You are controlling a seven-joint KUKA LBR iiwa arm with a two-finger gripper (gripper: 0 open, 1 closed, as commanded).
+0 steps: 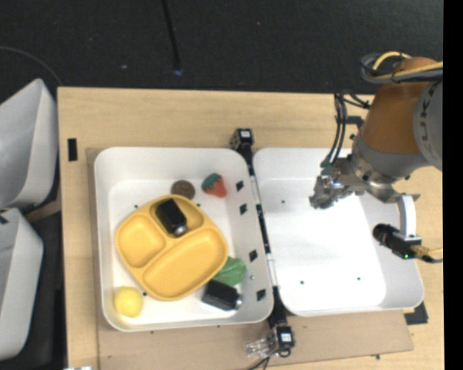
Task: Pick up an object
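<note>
Bins are seen side by side on the bench (170, 118), white and shallow. The left bin (108, 206) is crowded: a yellow divided plate (174, 257) is tilted across its middle, and a black block (171, 215) is lodged in the plate's upper compartment. A brown ball (184, 188) and a strawberry (213, 183) are placed just above the plate, near the far wall. A yellow ball (128, 302) is found in the near left corner, a second black block (221, 295) beside the plate's lower edge, and a green scrap (233, 269) just above that block. The hand (324, 194) is held over the far part of the right bin (324, 284), well apart from all these things. Whether it is spread or pressed together cannot be told.
</note>
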